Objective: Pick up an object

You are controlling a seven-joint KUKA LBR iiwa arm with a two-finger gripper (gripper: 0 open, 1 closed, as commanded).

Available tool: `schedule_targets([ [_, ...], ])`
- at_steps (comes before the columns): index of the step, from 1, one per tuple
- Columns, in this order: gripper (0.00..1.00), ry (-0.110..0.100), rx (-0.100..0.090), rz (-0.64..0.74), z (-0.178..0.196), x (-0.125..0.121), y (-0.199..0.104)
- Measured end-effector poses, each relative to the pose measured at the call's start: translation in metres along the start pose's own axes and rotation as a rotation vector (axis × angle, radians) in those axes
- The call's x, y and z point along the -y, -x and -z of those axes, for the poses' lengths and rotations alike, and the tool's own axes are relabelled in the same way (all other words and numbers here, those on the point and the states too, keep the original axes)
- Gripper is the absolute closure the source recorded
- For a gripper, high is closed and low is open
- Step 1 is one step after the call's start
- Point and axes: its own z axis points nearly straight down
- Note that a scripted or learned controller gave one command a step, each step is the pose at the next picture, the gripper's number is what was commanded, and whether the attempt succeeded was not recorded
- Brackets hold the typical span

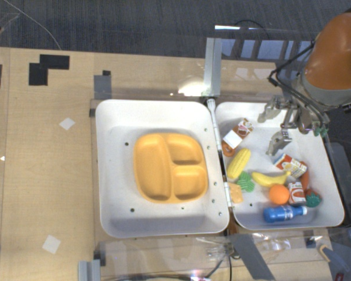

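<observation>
The jaws (pixel 279 140) hang over the far part of the right bin (pixel 334 212), above bare white floor. The objects lie near and left of them: a small carton with a red and white label (pixel 244 127) to the left, a white tag or card (pixel 231 139) just beside it, and an ear of corn (pixel 238 163) nearer and to the left. A red and white packet (pixel 292 166) sits just nearer than the jaws, on the right side.

Further toward the near edge, the right bin holds a banana (pixel 269 178), an orange (pixel 278 194), a green leafy item (pixel 245 182), a small red-labelled can (pixel 296 192), a green item (pixel 313 201) and a blue bottle (pixel 284 213) lying on its side.

The left bin (pixel 114 174) holds one yellow compartment tray (pixel 169 166), lying flat in the middle. Both bins rest on the worktop (pixel 41 174).

The jaws hold nothing and touch no object. Whether they are spread or pressed together cannot be told from this angle.
</observation>
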Motion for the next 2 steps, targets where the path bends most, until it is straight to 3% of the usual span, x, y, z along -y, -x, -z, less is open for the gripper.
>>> schedule_targets([
  [1, 0.00, 0.000, 0.008, -0.101, -0.100, 0.007, 0.056],
  [2, 0.00, -0.001, 0.006, 0.269, -0.052, 0.006, 0.050],
])
